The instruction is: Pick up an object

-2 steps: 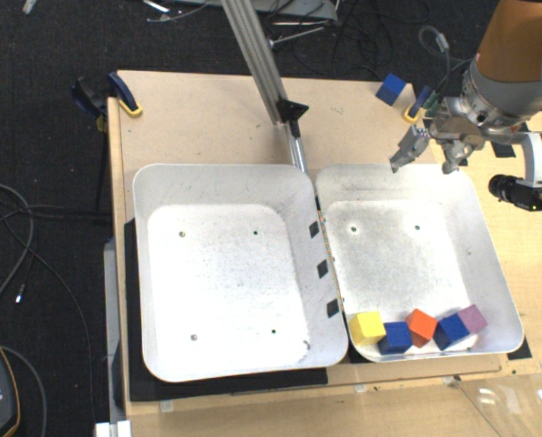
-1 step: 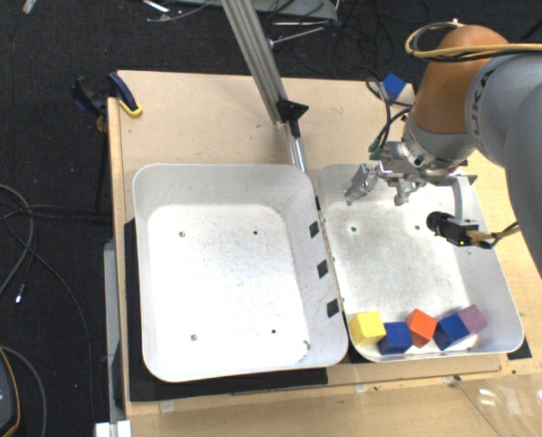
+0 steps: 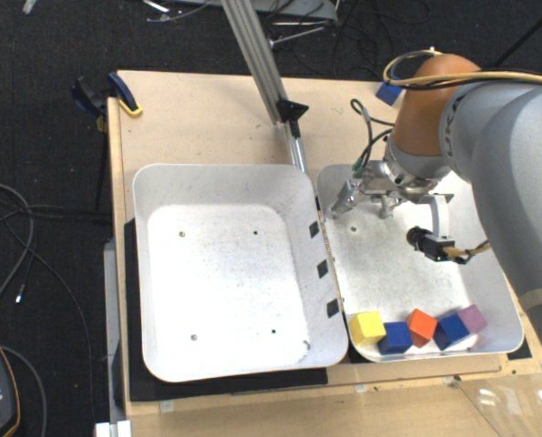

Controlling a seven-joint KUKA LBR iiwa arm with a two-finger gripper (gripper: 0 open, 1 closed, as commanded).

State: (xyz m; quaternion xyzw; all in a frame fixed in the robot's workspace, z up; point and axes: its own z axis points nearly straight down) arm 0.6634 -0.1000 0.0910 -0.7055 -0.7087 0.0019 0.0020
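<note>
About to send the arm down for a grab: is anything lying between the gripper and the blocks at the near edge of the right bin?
Nothing visible does. The gripper is over the far end of the right white bin; bare floor runs to the yellow block, blue blocks, orange block and purple block.

This looked like a robotics lab. A plywood bench (image 3: 216, 116) stood on dark carpet (image 3: 43, 25), with loose cables (image 3: 15, 244) trailing at the left. A slanted aluminium strut (image 3: 252, 44) rose from the far side, and a blue clamp (image 3: 107, 94) gripped the bench's far-left corner.
</note>
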